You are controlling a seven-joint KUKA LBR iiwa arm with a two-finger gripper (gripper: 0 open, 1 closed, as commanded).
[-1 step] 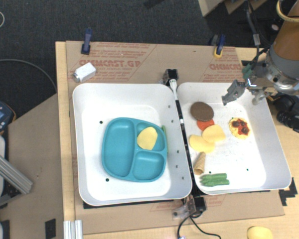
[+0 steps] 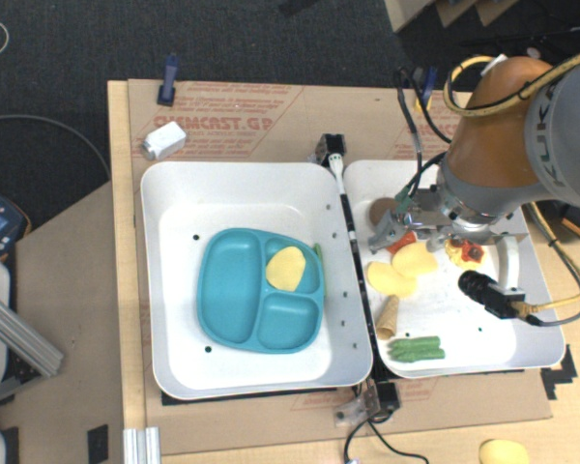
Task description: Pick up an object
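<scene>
The arm (image 2: 507, 133) reaches in from 3 o'clock and hangs over the top half of the right bin (image 2: 469, 334). The gripper (image 2: 413, 232) sits low over the bin's upper-left part, pointing toward 9 o'clock. Can't tell how wide it's set or whether it has hold of anything, since the wrist covers most of it.

Nearest obj is a yellow piece (image 2: 419, 261), just at the gripper's 6 o'clock, so close the two may touch; not clear from this angle. A 2nd yellow piece (image 2: 388, 278) overlaps the first on its 8 o'clock side, near the bin's left wall. A small red bit (image 2: 403, 244) lies btwn gripper and yellow pieces. A brown lump (image 2: 379, 211) is at the gripper's 10 o'clock, just beside it. A red-orange thing (image 2: 465, 251) lies at the gripper's 4 o'clock, partly under the wrist.

Further toward 6 o'clock: a tan cone (image 2: 387, 315) near the left wall, tilted, and a green bean bundle (image 2: 416, 349) by the bottom edge, both well apart from the gripper.

The left bin (image 2: 174, 196) holds a teal divided plate (image 2: 230, 288) w/ a yellow piece (image 2: 286, 269) in its upper-right compartment. Both bins rest on a cardboard sheet (image 2: 232, 114); a small white block (image 2: 164, 141) lies on it at the left bin's 11 o'clock.
</scene>
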